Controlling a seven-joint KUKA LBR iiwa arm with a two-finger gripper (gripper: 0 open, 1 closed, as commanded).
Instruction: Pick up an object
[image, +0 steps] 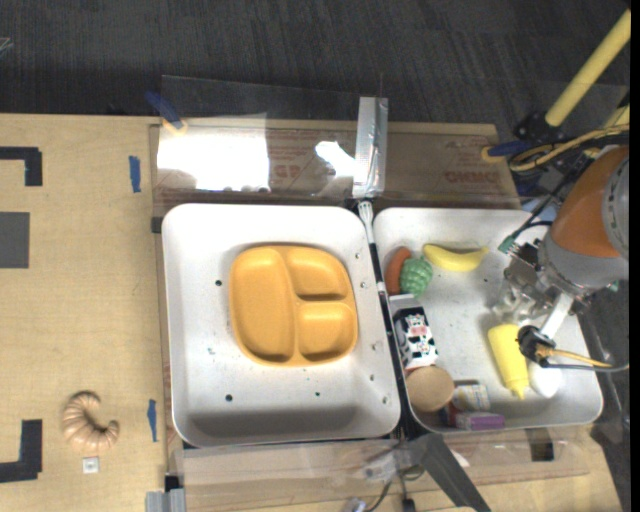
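gripper (528, 300) over right bin (585, 395), finger state unclear | glossy yellow bottle (507, 358) beside | moulded three-part orange tray (293, 303) in left bin (190, 300)

Tool (528, 318) low in right bin (470, 225) beside yellow bottle (507, 358), orange tray (293, 303) in left bin (190, 300)

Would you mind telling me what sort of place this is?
Probably a robot lab bench for pick-up trials: two white bins, toy food such as a banana, and a grey arm with loose cables.
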